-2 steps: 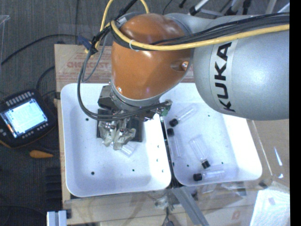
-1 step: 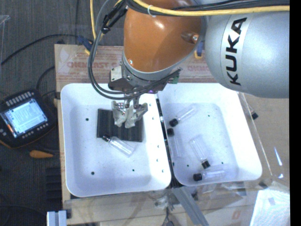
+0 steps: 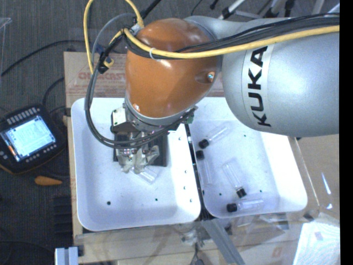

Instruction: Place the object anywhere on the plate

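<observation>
**Now over the left bin, wrist down**

Reaching in from the right, my grey arm (image 3: 287,65) crosses above the right bin (image 3: 276,203) and ends at the orange band (image 3: 165,65), which hangs over the far half of the left bin (image 3: 110,203). From there my wrist points straight down at the bin floor. My gripper (image 3: 135,162) sits low over a dark plate (image 3: 160,153) lying on that floor, its pale fingertips close to the surface. A clear vial (image 3: 148,174) lies just at the near side of my fingertips, at the plate's near edge; whether I am clasping it or merely touching it, I cannot tell. Several more clear vials with black caps (image 3: 234,175) lie scattered in the right bin, well apart from me.
</observation>
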Robot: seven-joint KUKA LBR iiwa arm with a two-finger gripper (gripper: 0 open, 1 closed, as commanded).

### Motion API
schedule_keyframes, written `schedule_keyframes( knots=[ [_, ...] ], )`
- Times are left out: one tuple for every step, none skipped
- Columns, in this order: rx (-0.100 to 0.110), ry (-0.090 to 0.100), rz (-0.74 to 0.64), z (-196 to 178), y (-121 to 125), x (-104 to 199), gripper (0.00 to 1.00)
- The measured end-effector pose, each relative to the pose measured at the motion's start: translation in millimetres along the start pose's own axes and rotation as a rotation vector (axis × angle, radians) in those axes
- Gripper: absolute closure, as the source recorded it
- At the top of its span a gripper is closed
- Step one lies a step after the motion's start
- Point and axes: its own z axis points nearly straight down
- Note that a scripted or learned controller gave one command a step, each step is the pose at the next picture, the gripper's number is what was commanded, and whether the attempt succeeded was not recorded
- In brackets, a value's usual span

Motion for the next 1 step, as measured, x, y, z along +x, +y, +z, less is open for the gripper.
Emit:
schedule_keyframes(
  knots=[
    [0.001,0.0,-0.031,-9.6,-45.3,55.3,1.0]
  ],
)
